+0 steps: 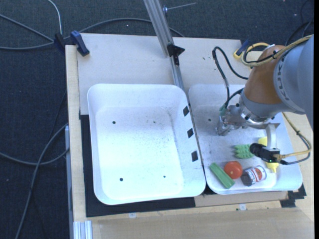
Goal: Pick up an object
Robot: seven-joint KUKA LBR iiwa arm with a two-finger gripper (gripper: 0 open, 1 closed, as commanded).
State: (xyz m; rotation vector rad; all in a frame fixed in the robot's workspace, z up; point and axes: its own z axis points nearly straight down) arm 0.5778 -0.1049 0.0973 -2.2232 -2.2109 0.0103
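Observation:
My gripper (224, 127) hangs low over the middle of the right bin (209, 103), below the grey arm with its orange band (261, 83). It stands over bare bin floor, up and to the left of the objects. A light green spiky piece (242, 151) lies just to its lower right. Along the bin's front edge lie a green bar (221, 176), a red round object (233, 170) and a small red and white can (254, 175). A yellow object (272, 164) sits by the right wall, partly hidden by a black part and cable.
The left bin (99, 133) lies beside the right one, with black clips (190, 132) on the wall between them. A slanted metal pole (158, 21) rises behind the bins. Cables run from the arm across the right bin's far side.

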